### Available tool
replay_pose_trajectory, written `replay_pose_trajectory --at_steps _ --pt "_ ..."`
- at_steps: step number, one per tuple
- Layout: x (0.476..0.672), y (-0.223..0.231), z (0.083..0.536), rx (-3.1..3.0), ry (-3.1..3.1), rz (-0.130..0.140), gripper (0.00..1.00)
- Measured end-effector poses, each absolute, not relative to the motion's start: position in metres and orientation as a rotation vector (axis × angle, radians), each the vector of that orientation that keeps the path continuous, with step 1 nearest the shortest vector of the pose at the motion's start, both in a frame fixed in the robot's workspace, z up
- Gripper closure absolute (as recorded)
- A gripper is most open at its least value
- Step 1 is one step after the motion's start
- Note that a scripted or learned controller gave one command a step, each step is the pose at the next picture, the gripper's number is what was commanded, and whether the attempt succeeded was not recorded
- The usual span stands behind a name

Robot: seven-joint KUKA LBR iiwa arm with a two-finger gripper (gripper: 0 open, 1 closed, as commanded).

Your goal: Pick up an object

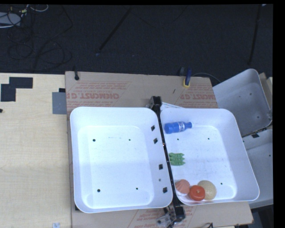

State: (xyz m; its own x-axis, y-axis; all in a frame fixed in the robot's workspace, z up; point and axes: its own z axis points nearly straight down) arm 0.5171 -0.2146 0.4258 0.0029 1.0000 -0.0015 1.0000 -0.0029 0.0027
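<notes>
Front edge: a small metal and black fitting [172, 217] sits at the near end of the seam between the two bins, on the cardboard sheet [133, 91].
Right bin [238, 147]: white and shallow, holding all five loose items.
Near corner of right bin: three round pieces are bunched together. A red disc [197, 193] lies in the middle, touching a pinkish piece [181, 185] on its left and a cream piece [208, 189] on its right.
Middle of right bin: a small green item [177, 159] lies close to the left wall, apart from the round pieces.
Far part of right bin: a blue bottle [177, 127] lies on its side just beside the far left corner, with its pale cap end pointing right.
Left bin [78, 147]: white, with dark dots on its floor.
Seam: a row of black clips [160, 167] runs between the bins, which touch side by side.
Worktop [31, 156]: pale wood, with grey and black patches [58, 102] at the far left.
Far edge of cardboard: a blue and yellow clamp [187, 78] stands there.
Right side: a pale grey metal panel [242, 100], tilted, lies beyond the right bin.
Background: dark floor with cables [26, 13].
End effector: state cannot be told.
</notes>
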Motion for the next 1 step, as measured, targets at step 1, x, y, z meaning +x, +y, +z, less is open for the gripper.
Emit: replay_pose_trajectory --at_steps 1 --pt "0.5181 -0.2131 0.3915 2.225 2.223 -0.004 1.00"
